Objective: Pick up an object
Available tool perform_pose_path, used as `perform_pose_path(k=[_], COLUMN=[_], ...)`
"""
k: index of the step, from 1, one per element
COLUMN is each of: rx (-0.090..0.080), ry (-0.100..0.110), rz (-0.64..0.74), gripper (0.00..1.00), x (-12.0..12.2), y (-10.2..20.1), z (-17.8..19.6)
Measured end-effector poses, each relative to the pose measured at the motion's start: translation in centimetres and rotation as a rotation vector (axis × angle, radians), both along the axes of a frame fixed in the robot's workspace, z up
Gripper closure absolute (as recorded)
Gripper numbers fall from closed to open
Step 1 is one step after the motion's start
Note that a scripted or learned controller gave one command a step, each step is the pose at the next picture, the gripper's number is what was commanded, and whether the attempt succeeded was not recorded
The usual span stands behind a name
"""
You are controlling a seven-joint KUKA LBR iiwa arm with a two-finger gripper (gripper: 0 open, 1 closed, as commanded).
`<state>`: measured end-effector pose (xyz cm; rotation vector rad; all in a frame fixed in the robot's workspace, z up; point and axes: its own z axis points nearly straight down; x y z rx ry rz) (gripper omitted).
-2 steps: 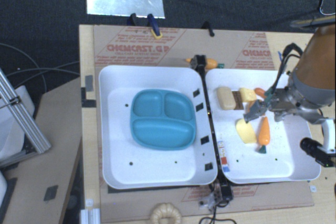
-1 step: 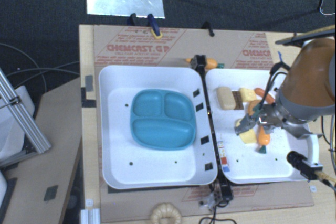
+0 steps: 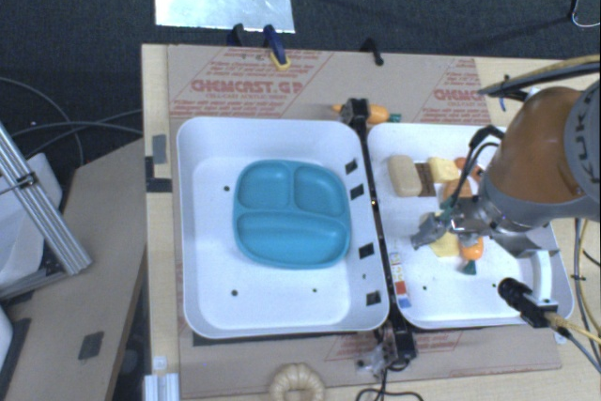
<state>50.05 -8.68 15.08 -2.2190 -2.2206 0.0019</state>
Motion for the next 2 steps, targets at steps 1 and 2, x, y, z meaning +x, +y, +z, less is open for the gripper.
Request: perform_pose_path(k=[1,2], rx=[0.000,-0.001], ry=[0.000,-0.004], rz=[0.000,0.000], gripper=[0.00,0.00], x=[0.8,0.9], y=[-0.4,-0.4], z=[-4.8,-6.6])
